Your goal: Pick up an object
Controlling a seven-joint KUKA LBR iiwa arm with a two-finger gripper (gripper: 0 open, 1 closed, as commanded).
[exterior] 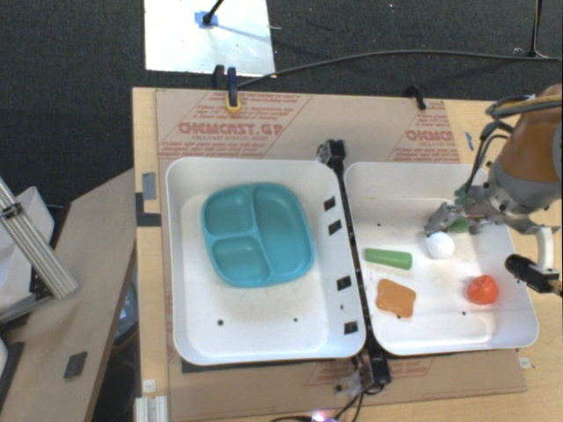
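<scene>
Bearing two white bins (264,170), the bench (290,117) meets dark carpet (70,77).

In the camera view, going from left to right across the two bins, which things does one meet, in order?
Teal divided plate → green stick and orange piece, nearly level → white ball → red-orange ball. The gripper hangs just above the white ball.

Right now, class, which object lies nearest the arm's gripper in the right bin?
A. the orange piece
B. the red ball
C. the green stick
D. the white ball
D. The white ball sits right beside the gripper, while the green stick, orange piece and red ball lie farther off in the right bin.
</scene>
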